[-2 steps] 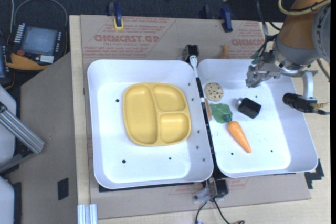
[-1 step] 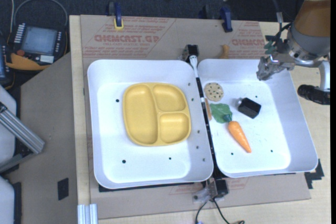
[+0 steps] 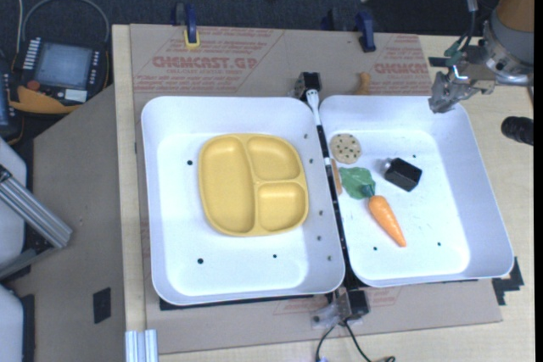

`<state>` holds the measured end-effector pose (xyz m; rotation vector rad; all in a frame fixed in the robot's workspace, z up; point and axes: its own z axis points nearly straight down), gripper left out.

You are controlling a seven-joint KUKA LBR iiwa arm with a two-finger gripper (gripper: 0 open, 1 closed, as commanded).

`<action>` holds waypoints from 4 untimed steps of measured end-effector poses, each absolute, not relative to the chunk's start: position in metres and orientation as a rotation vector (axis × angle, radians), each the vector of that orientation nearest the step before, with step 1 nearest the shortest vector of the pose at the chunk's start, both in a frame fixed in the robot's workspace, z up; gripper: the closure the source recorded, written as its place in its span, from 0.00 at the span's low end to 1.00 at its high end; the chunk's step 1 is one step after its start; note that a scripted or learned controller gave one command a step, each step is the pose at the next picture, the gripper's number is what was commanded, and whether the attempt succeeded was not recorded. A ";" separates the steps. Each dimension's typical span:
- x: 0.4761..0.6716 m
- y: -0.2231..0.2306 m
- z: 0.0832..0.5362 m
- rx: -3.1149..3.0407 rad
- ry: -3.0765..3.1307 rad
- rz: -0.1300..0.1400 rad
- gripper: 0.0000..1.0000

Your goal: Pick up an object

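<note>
1. Progress: nothing picked yet, as far as I can judge. Gripper [image 3: 443,96] hangs over the far rim of the right bin [image 3: 484,208], near its far-right corner, with nothing visible between its jaws.
2. Gripper state: can't tell whether it's spread or pressed together; it's small and seen at an awkward angle.
3. Candidates, all in the right bin, left half:
   - carrot [image 3: 388,219], lying diagonally, leaf end toward the far left, tip toward the near right.
   - green leafy piece [image 3: 355,181], touching the carrot's top end and close to the bin's left wall.
   - round speckled cookie [image 3: 344,148], just far of the green piece, near the left wall.
   - small black block [image 3: 402,174], right of the green piece, apart from the rest.
4. Remaining: whole job — travel over a target, descend, close, lift.
5. Likely easiest pick, my guess: black block. It stands clear of neighbours and is closest to the gripper.
6. Obstructions:
   - carrot and green piece touch, so grabbing either could drag the other.
   - cookie and green piece sit close to the divider where the two bins meet; little room for a finger on that side.
7. Other stuff: left bin [image 3: 170,182] holds a yellow divided plate [image 3: 252,182], three compartments, nothing in them. Well apart from the gripper, not in the way.
8. Bench: blue clamps [image 3: 191,21] at the far edge, pendant [image 3: 59,68] off to the far left.
</note>
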<state>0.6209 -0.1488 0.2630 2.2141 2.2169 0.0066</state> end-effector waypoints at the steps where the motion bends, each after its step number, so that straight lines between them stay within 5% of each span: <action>1: 0.606 -0.100 0.247 2.219 2.229 -0.001 1.00; 4: 0.551 0.057 0.236 2.219 2.230 -0.001 1.00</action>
